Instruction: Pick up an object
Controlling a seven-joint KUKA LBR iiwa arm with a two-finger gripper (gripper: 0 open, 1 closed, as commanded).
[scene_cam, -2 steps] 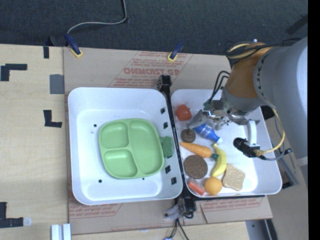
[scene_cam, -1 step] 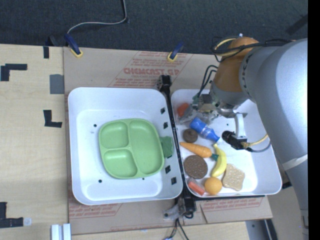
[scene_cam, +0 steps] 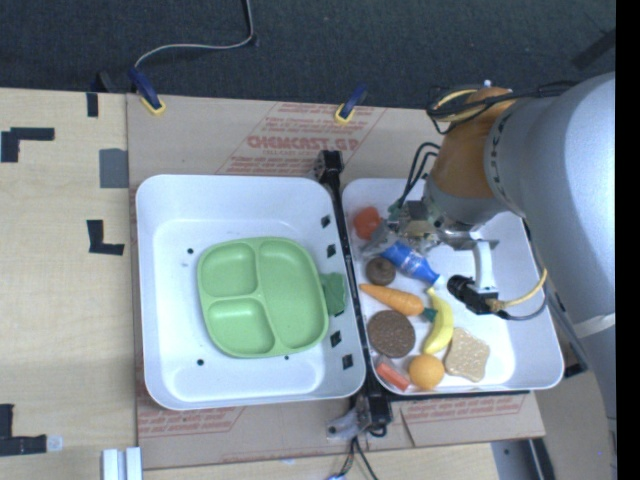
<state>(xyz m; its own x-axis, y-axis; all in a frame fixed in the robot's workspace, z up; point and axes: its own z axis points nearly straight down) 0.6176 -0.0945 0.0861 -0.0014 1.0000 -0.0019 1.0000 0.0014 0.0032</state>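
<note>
1. The claw (scene_cam: pixel 405 230) hangs low over the upper part of the right bin (scene_cam: pixel 535 353), right of centre in the frame; how far it is open cannot be told
2. Just below it lies a blue bottle (scene_cam: pixel 411 261), seemingly touching its tip
3. A carrot (scene_cam: pixel 392 298), banana (scene_cam: pixel 439 325) and brown disc (scene_cam: pixel 391 333) lie lower in that bin
4. A green tray (scene_cam: pixel 262 295) sits in the left bin (scene_cam: pixel 160 268)
</note>
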